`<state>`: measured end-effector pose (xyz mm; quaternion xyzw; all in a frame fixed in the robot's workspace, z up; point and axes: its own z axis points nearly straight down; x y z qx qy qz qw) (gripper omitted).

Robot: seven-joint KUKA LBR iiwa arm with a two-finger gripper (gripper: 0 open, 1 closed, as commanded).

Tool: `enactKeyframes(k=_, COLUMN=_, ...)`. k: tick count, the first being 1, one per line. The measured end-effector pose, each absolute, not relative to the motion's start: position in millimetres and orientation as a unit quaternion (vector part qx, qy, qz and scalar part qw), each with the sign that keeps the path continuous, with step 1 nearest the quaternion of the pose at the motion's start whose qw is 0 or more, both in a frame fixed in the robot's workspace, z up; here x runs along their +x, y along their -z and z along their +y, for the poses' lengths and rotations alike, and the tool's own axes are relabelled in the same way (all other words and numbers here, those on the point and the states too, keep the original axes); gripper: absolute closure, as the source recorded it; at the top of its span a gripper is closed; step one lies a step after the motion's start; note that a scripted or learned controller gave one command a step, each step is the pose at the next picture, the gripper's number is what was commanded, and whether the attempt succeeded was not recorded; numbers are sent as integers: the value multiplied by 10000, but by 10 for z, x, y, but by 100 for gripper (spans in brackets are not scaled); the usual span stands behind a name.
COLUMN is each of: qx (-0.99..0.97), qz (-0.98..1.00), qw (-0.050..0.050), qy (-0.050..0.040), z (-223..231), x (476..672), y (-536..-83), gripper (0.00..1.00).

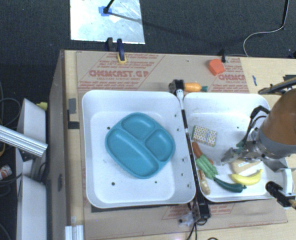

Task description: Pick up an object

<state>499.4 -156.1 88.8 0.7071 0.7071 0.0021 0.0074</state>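
Low over the right-hand shallow white bin [223, 101], the end effector [234, 155] of the grey arm with the orange band [288, 121] points toward the picture's left, its metal tips spread a little apart with nothing visible between them. Far off to its left, in the left-hand shallow white bin [95, 149], lies a teal plastic plate with three compartments [139, 145], tilted slantwise. Nearer, up and to the left of the tips, a small pale card with a dotted pattern [204, 134] rests flat on the bin floor. Below that, left of the tips and close by the divider between the bins, sit a short orange-red piece [196, 149], a light green toy vegetable [206, 165] and a tan oblong piece [204, 183]. Slightly below the tips and to the left, a dark green curved toy vegetable [229, 185] lies near the front wall. Just beneath the end effector a cream-coloured block [243, 167] sits touching a yellow toy banana [247, 178]; whether the tips touch the block cannot be told. Well above, on the brown cardboard-covered bench [138, 74], are a small orange and green toy [193, 87] and an orange block [216, 66].
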Motion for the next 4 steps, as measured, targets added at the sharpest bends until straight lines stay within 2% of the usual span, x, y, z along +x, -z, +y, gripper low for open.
enactKeyframes(k=1, qx=7062, qz=7080, qw=17, qy=-6, z=-1945, x=5684, y=-850, gripper=0)
enactKeyframes(k=2, qx=7057, qz=7085, qw=17, qy=-8, z=-2064, x=6241, y=-852, gripper=0)
enactKeyframes(k=3, qx=7057, qz=7085, qw=-5, qy=-3, z=-2056, x=6691, y=-855, gripper=0)
enactKeyframes(k=4, qx=7040, qz=7102, qw=35, qy=-14, z=-2061, x=6707, y=-971, gripper=100)
